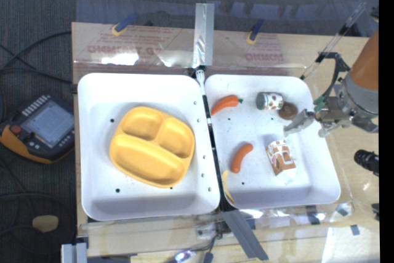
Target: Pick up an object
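At the right bin's (320, 185) right edge my gripper (303, 122) hung; I could not tell its state. The brown ball (287, 111) and small can (269, 101) touched, so I judged a descent might nudge both.

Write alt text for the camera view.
The arm's tool hovers at the right bin's right edge, above a carrot, sausage, can, carton and brown ball. The left bin holds a yellow tray.

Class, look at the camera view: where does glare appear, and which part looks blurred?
In the camera view, glare streaks the clear plastic sheet behind the bins and the metal divider post; the gripper at the right bin's edge looks soft and smeared.
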Motion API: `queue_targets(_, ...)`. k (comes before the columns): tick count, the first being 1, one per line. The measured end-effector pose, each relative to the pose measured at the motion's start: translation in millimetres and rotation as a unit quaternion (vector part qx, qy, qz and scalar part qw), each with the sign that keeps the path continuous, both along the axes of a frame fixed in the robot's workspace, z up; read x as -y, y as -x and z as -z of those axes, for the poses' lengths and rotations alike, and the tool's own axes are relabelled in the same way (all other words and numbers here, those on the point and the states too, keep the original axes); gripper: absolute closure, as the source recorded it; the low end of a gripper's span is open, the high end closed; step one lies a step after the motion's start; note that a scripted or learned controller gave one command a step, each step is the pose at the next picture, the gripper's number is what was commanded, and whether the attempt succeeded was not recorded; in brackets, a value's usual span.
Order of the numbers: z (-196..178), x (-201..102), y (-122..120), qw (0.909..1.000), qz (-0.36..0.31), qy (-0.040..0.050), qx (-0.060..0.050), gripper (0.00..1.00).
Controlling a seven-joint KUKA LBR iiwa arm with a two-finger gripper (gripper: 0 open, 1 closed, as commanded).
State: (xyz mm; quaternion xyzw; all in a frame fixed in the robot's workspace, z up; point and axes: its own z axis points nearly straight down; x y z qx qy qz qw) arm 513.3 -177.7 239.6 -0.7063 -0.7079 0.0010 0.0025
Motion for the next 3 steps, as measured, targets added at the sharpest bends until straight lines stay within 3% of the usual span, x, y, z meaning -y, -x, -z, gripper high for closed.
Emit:
queue_targets(1,145.9,-2.9,26.5,0.9991,0.043,0.0011,0.003,0.00)
queue_targets(2,139.7,-3.2,26.6,0.9990,0.044,-0.0008,0.000,1.00)
queue_targets(3,14.9,-57.3,29.0,0.9983,0.058,0.0017,-0.001,1.00)
